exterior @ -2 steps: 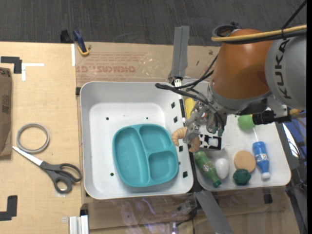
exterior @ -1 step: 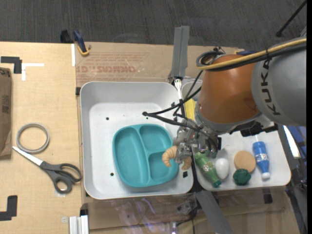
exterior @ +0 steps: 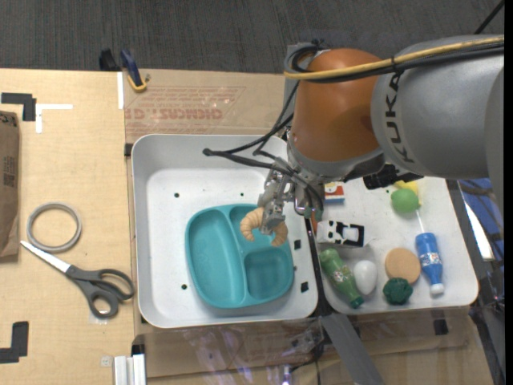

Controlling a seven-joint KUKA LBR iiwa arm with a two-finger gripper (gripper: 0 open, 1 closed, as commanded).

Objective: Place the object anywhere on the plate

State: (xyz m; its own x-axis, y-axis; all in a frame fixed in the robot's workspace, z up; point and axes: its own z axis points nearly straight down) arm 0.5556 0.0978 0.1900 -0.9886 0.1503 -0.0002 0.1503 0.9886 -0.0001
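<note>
Gripper (exterior: 272, 212) sits over the upper right part of the teal divided plate (exterior: 216, 263) in the left bin (exterior: 152, 215). I see a tan, curved croissant-like object (exterior: 258, 224) right at its fingers, over the plate's upper right compartment; I cannot tell whether the claw is clamped on it. Right bin (exterior: 449, 295) holds a green bottle (exterior: 339, 277), white egg (exterior: 365, 275), yellow-green ball (exterior: 405, 200), blue bottle (exterior: 429, 261) and round tan piece (exterior: 401, 265). Scissors (exterior: 80, 279) and a tape roll (exterior: 54, 226) lie on the bench at left.
</note>
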